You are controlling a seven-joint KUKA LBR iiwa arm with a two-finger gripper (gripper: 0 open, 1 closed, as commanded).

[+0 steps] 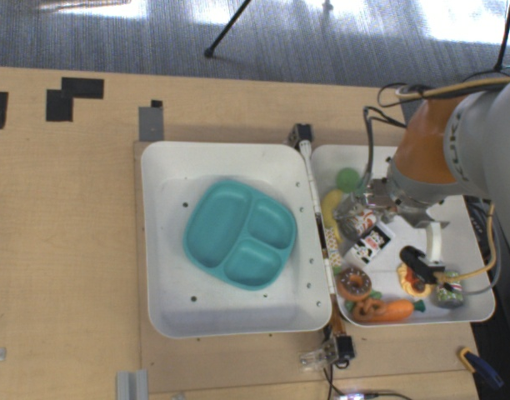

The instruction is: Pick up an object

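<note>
On the table (63,223) I see the left bin (155,248) with open floor around its teal tray (241,232). The right bin (480,307) is crowded: the gripper (361,211) is low among toys near the carrot (388,310) and donut (353,282). I cannot tell the jaws' state.

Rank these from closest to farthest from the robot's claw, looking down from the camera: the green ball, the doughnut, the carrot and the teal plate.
Measured from the gripper in the right bin:
1. Green ball, just up and left of it, near the bin's back.
2. Doughnut, toward the front of the same bin.
3. Carrot, at that bin's front edge.
4. Teal plate, over in the left bin.
</note>
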